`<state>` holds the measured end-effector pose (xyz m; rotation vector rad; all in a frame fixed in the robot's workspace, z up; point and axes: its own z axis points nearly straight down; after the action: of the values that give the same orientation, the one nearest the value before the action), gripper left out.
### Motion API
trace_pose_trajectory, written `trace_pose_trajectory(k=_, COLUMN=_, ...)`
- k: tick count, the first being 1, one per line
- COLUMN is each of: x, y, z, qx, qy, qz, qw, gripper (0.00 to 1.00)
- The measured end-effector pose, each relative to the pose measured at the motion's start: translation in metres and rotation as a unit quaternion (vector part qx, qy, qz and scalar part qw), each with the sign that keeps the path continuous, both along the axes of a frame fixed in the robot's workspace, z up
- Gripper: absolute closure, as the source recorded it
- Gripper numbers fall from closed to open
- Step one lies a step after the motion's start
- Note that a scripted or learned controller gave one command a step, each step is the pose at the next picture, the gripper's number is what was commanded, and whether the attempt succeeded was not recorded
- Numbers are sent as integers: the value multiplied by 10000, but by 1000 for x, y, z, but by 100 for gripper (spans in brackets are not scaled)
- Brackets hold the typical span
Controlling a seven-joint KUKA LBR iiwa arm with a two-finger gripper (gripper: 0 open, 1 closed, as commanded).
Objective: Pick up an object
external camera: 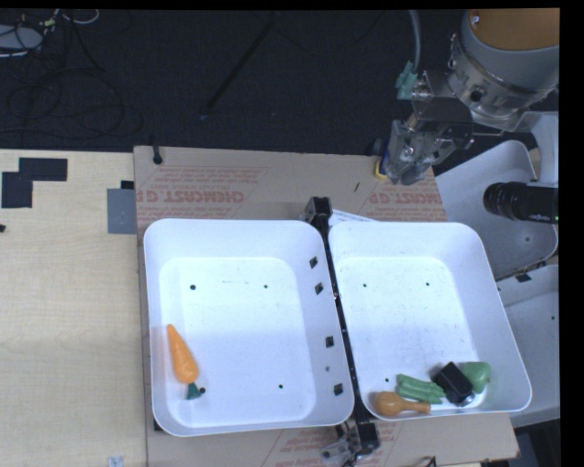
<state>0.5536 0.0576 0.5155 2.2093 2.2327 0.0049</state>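
Nearest, an orange pear-shaped toy, green pods and a black block huddle in the right bin's front corner, well apart from the gripper beyond its far rim, grip unreadable.

My wrist is a broad grey metal cylinder topped by an orange band. Below it, toward my jaws, sits a darker block of brackets and fittings, with a small teal-green part beside it and a thin cable rising above. My gripper is compact, of dull grey metal with bluish tints.
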Motion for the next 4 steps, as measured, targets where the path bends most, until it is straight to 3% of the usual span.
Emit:
trace_pose_trajectory(k=1, x=37, y=32, z=-117, qx=-21, qy=88, qz=-35, qw=10000, gripper=100)
trace_pose_trajectory(k=2, x=68, y=15, z=31, qx=-10, qy=-56, qz=-57, qw=10000, gripper=100)
trace_pose_trajectory(k=3, x=90, y=126, z=20, qx=0, qy=32, qz=-2, qw=10000, gripper=100)
trace_pose_trajectory(k=4, x=90, y=190, z=21, qx=-7, qy=33, qz=-18, qw=10000, gripper=100)
